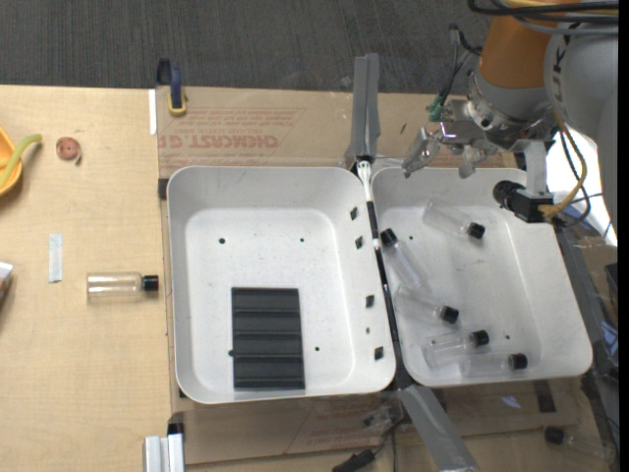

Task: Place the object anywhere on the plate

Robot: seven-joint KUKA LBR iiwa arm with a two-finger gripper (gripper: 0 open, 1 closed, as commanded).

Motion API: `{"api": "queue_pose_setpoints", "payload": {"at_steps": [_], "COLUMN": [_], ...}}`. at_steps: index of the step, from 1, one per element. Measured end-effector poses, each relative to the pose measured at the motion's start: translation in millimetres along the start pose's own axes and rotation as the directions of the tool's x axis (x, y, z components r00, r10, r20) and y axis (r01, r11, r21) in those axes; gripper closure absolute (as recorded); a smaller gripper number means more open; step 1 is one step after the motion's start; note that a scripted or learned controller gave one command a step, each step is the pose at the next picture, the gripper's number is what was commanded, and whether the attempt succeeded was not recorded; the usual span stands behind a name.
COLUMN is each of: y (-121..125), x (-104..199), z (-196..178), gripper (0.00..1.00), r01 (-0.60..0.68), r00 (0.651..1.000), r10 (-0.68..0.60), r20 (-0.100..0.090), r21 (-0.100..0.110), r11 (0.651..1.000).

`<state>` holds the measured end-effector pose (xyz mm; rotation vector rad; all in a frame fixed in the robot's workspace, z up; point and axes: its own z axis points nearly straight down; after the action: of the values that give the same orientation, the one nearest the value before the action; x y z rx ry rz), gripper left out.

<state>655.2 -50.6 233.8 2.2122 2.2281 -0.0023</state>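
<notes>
Bottles (462, 226) lie loose in the right bin (550, 293), several clear with black caps. Plate (266, 339), dark and ribbed, sits in the left bin. My gripper (439, 151) hangs open, empty, over the right bin's far edge. Descend squarely over one bottle's body.

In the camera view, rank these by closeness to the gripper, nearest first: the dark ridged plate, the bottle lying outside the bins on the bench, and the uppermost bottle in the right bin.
From the gripper:
1. Uppermost bottle, right bin, just below the gripper.
2. Dark ridged plate, left bin, lower middle.
3. Bench bottle, on the wood left of both bins.
</notes>
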Motion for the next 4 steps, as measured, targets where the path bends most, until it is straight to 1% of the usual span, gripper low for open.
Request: {"api": "queue_pose_setpoints", "payload": {"at_steps": [1, 2, 3, 4], "y": [3.2, -13.4, -42.9, -24.1], "x": [-76.5, -172.5, -171.5, -103.4], "z": [-13.9, -74.4, -206.5, -205.8], "gripper": [0.00, 0.00, 0.00, 0.00], "r01": [0.152, 0.019, -0.108, -0.445], "r00": [0.988, 1.000, 0.994, 0.896], "r10": [-0.152, -0.019, 0.108, 0.445], "r20": [0.000, 0.000, 0.000, 0.001], "r21": [-0.001, 0.000, 0.002, 0.004], "r11": [0.988, 1.000, 0.994, 0.896]}}
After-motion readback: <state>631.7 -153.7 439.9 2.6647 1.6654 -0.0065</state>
